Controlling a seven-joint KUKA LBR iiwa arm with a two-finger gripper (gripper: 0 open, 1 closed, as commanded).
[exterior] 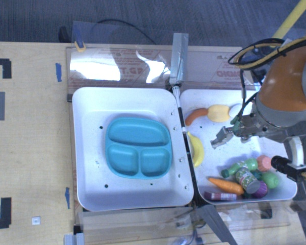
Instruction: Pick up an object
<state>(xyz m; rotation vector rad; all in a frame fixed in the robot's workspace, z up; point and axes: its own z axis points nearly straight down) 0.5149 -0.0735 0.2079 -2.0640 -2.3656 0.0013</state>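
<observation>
You've got the claw [222,136] low inside the right bin [222,96], approx mid-bin, w/ the grey-and-orange arm [285,86] reaching in from the right. The fingers look spread apart, nothing between them, so it's open and holding nothing as far as the view shows.

Objs to choose from are all in the right bin:
- yellow banana [196,149] along the left wall, just left of the claw and below it
- orange-red piece [195,115] and a yellow lemon-like piece [219,113] near the back wall, above the claw
- carrot [225,184] plus a purple marker-like stick [222,196] at the front edge
- a heap of green, pink and purple toys [252,173] in the front right corner, touching each other; can't tell them apart well.

Left bin [86,137] has just the blue divided tray [138,147] in its middle.

Progress, imo: nothing's picked yet. Claw sits over bare bin floor between the banana and the heap, touching neither. Left to do: choose a target, get the fingers around it, close, lift clear of the bin. Banana or lemon-like piece looks the easier bet since each lies apart from its neighbours.
</observation>
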